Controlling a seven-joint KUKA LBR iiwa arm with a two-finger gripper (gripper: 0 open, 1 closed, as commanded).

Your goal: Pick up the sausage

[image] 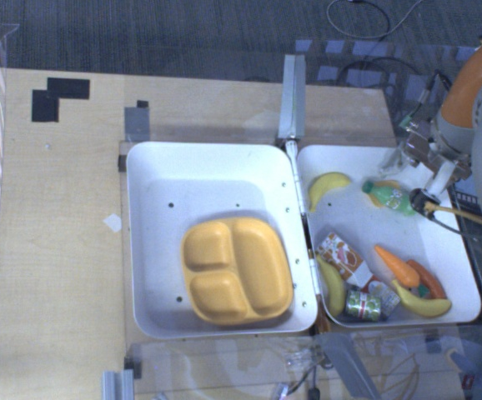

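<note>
The sausage (429,279) is a short reddish piece in the right bin (454,248), near its front right corner. It lies between an orange carrot (396,266) and a yellow banana (425,304). My gripper (421,172) hangs over the far right part of that bin, just right of a green bottle (392,197). It is well behind the sausage and apart from it. Nothing shows in its grasp.
The right bin also holds a yellow fruit (327,187) at the back, a snack packet (344,257), a green can (363,303) and a second banana (333,282). A yellow divided tray (236,268) sits in the left bin (158,223). The arm's orange band (473,86) is at the upper right.
</note>
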